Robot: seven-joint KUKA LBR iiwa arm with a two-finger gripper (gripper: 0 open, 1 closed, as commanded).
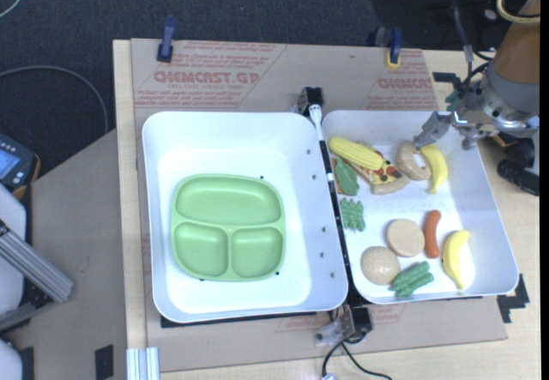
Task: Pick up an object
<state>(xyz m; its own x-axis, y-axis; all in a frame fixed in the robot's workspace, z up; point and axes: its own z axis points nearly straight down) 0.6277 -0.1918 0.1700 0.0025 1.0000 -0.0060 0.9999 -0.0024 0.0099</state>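
My gripper [448,135] hangs over the far part of the right bin [489,198], with the grey arm and its orange band behind it at the right edge. Its fingers [426,131] stand apart, open, with nothing between them. Just in front of it lie a small yellow banana [437,167] and a brown mushroom-like piece [413,162]. To their left are a corn cob [356,151] and a pizza slice [388,180].
The right bin also holds a green pepper [346,174], a leafy green [352,214], a round cookie [405,237], a sausage [431,232], a second banana [457,257], a bun [379,264] and green beans [412,278]. A green divided tray [228,226] lies in the left bin [163,155].
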